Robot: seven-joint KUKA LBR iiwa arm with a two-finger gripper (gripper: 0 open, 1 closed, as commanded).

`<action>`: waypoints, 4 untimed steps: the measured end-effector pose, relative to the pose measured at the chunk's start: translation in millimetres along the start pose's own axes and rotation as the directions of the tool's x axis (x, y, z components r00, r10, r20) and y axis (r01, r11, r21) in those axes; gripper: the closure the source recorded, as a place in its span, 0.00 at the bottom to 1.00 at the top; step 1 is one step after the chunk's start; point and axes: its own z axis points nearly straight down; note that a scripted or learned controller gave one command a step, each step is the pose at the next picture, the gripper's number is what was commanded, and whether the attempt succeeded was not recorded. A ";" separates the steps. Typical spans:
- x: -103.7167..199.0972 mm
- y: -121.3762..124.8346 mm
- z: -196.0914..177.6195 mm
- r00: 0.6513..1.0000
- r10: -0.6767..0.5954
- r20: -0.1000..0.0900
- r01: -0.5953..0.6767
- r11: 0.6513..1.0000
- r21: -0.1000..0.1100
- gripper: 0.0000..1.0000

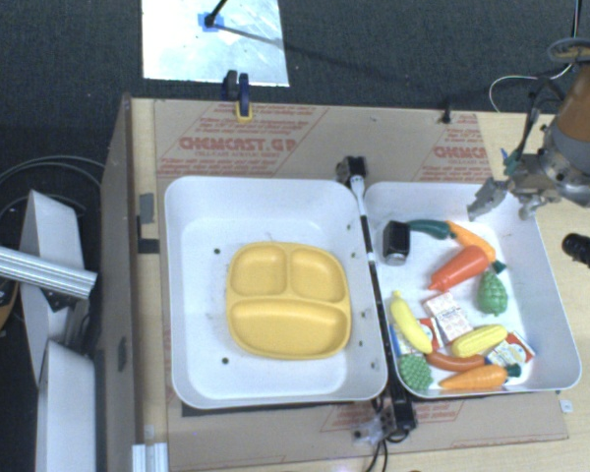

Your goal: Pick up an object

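Note:
The right bin (549, 264) holds a pile of toy food. In it lie a big orange carrot (460, 267), a thin carrot with a green top (450, 230), a black block (396, 241), a bumpy green fruit (491, 294), a yellow banana (410, 324), a corn cob (478, 340) and a small printed packet (445, 314). My gripper (505, 201) hangs over the bin's far right corner, above and to the right of the thin carrot. It is open, with nothing between its fingers.
The left bin (192, 264) carries a yellow divided plate (287, 298). A divider rail (367, 244) separates the two bins. More toy food lies at the right bin's near edge, including another carrot (474, 379). Cables (516, 87) hang behind the arm.

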 end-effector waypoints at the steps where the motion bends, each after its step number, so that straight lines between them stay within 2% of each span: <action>1: 27.6 -15.5 109.0 1.000 -0.001 -0.001 0.001 1.000 0.003 0.00; 2: 79.1 -53.7 114.5 1.000 -0.001 -0.001 0.001 1.000 0.001 0.00; 3: 75.8 -69.1 122.3 1.000 0.001 -0.001 -0.001 1.000 0.002 0.00; 4: 88.9 -83.3 122.2 1.000 0.002 -0.001 -0.002 1.000 0.002 0.00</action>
